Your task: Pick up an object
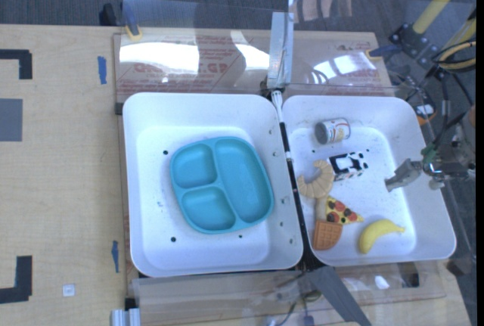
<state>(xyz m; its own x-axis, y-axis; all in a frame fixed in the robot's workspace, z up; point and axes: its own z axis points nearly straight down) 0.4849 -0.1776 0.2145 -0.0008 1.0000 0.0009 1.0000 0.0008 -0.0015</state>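
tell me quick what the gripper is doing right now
gripper: above the right bin's right side, nothing visibly between its fingers; open or shut cannot be told

I can make out red printing on the cardboard sheet (189,67) lying under the clear panels at the far side of the bins, but the glare and blur keep me from reading any of it. I find no readable label on the small can (331,131) either.
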